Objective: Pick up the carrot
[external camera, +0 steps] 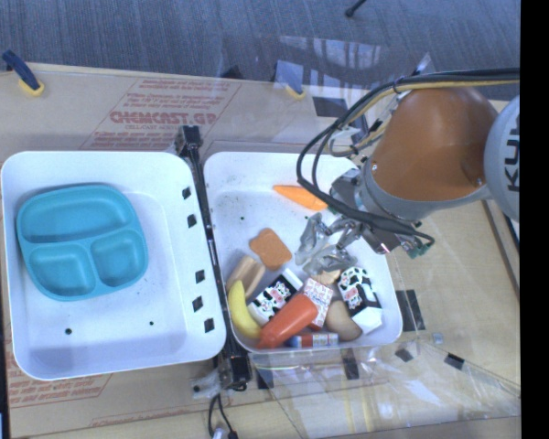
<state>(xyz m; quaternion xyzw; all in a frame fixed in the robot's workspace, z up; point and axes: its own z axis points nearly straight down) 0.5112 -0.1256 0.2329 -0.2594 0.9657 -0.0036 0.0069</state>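
Reaching into the right bin (221,183), your gripper (328,240) hangs with fingers seemingly spread, holding nothing; the carrot (299,196) lies just beyond it, so shift there and descend.

A blue three-compartment tray (80,240) lies in the left white bin (37,355). In the lower part of the right bin (221,174) crowd a banana (239,308), an orange cracker-like piece (271,247), two cow-patterned cartons (358,298) and a marker (313,340).
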